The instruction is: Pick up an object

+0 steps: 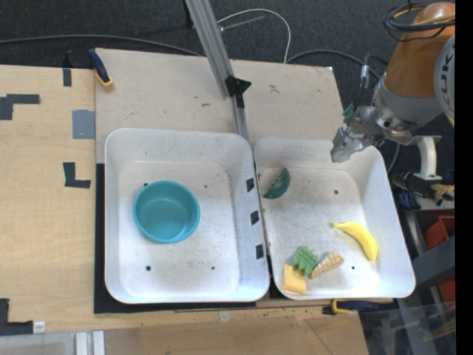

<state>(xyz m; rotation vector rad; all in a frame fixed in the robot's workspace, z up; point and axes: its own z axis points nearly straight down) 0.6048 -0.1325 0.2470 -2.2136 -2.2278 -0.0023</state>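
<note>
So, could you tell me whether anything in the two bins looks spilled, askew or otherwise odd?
Nothing stands out. The teal bowl sits upright in the left bin; the banana, the green toy and the other small items lie loose inside the right bin.

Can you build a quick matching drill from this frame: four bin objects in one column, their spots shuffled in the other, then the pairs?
Things:
1. blue bowl
2. banana
3. yellow block
4. dark green piece

Places:
A. right bin, near front left corner
B. left bin, middle
C. right bin, upper left by the divider
D. right bin, right of centre

Pairs: 1-B, 2-D, 3-A, 4-C
</note>
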